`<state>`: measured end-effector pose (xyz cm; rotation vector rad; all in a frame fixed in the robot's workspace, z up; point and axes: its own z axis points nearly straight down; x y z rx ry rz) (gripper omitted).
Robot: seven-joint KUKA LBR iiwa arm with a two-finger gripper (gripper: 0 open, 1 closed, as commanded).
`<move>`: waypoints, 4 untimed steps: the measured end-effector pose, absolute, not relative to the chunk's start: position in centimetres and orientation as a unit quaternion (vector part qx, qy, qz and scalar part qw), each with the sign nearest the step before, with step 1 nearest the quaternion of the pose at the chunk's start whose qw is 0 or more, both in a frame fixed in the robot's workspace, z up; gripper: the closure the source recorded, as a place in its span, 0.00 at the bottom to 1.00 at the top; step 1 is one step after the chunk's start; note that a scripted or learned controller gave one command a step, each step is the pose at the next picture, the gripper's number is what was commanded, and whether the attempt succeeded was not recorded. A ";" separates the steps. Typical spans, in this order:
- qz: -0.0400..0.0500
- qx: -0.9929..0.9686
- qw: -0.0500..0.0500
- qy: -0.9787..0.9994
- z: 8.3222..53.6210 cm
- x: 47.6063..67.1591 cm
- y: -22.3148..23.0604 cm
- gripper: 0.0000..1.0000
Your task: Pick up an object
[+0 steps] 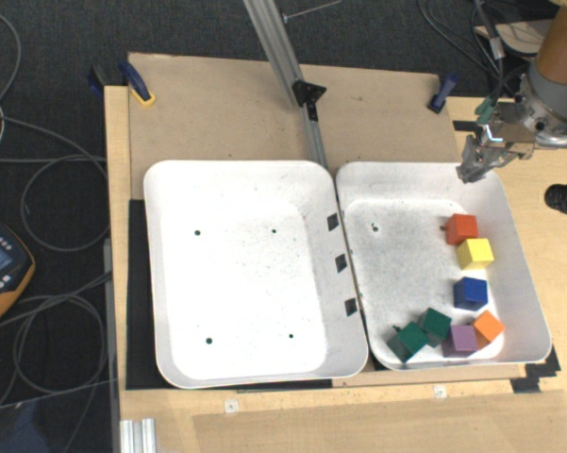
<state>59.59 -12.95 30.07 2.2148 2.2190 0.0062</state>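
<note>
Gripper (475, 166) above far right corner of right bin (396, 253), finger opening cannot tell, holds nothing visible; red block (462, 228) nearest, just below toward camera

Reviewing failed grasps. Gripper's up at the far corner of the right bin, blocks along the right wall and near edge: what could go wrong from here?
1. The gripper hangs over the right bin's rim, likely clipping it if it drops straight down.
2. The red block and yellow block touch near the wall, leaving little finger room.
3. The green blocks, purple block and orange block are bunched; a grasp may shove neighbours.
</note>
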 end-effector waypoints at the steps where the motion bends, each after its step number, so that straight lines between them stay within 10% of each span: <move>1: 0.000 0.705 -0.002 0.709 28.4 58.8 -7.1 1.00; 4: -0.001 0.705 -0.003 0.709 25.6 55.8 8.5 1.00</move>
